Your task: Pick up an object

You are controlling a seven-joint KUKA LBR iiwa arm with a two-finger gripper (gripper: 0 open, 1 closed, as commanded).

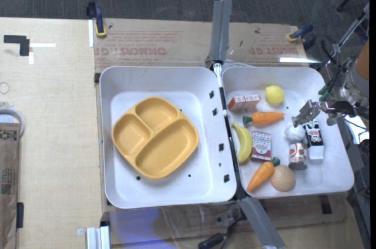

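Wooden bench bears two white bins.

Both my bins are white. The divided plate is yellow, like the banana and lemon; two carrots orange; the small box perhaps red-patterned.

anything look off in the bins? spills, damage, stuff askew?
Nothing spilled or visibly damaged. The yellow plate lies flat in the left bin, turned at an angle to its walls. The toy food lies loose in the right bin, all inside its rim. The gripper hovers there.
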